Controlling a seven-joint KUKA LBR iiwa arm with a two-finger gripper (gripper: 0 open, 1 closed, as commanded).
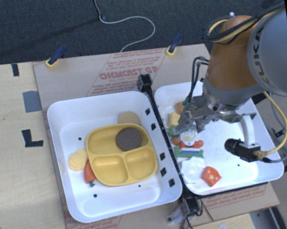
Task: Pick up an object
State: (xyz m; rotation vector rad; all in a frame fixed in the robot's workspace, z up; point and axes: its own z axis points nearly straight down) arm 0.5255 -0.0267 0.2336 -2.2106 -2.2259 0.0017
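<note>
My gripper (188, 126) hangs low over the left part of the right bin (259, 171), right above a cluster of small toy foods. That cluster holds a yellow piece (174, 119), a white and orange item (191, 142) and a green piece (189, 153). A red piece (210, 176) lies nearer the bin's front. The arm's orange band (231, 61) and grey wrist cover the bin's back right part.
The left bin (76, 201) holds a yellow divided plate (122, 165) with a brown cookie (129, 138) on it, a tan disc (128, 118) behind it, a yellow waffle (77, 160) and a carrot (88, 172) at its left. A black divider (159, 130) separates the bins.
</note>
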